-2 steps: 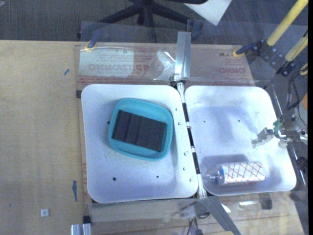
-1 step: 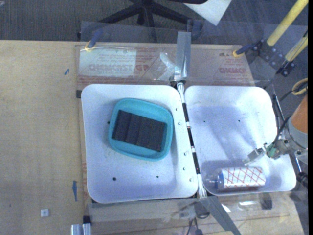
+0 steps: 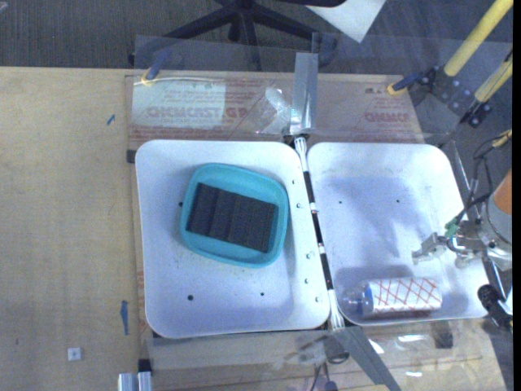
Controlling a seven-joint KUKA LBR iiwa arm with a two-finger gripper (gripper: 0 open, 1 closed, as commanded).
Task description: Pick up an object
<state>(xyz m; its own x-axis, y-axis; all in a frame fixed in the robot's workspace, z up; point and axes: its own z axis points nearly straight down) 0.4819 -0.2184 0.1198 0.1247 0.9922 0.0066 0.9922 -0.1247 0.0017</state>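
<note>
Two shallow white plastic bins sit side by side on the wooden table [image 3: 57,218]. Left bin [image 3: 163,300] holds a teal rounded-square plastic dish [image 3: 195,239] w/ a dark grey ribbed rectangular pad [image 3: 232,217] lying in it, slightly tilted, approx. mid-bin.

Right bin [image 3: 366,186] holds one item — a cylindrical bottle w/ red-on-white lattice label and clear cap end [image 3: 396,295], lying on its side along the near wall, cap pointing toward the divider between the bins.

Grey arm w/ orange band [image 3: 509,198] enters from the right edge. Claw [image 3: 431,247] hangs over the right bin's right portion, above and just right of the bottle, apart from it — no contact visible. Metal fingertips point left; nothing between them. Cannot tell whether the claw is released or clenched at this res.
</note>
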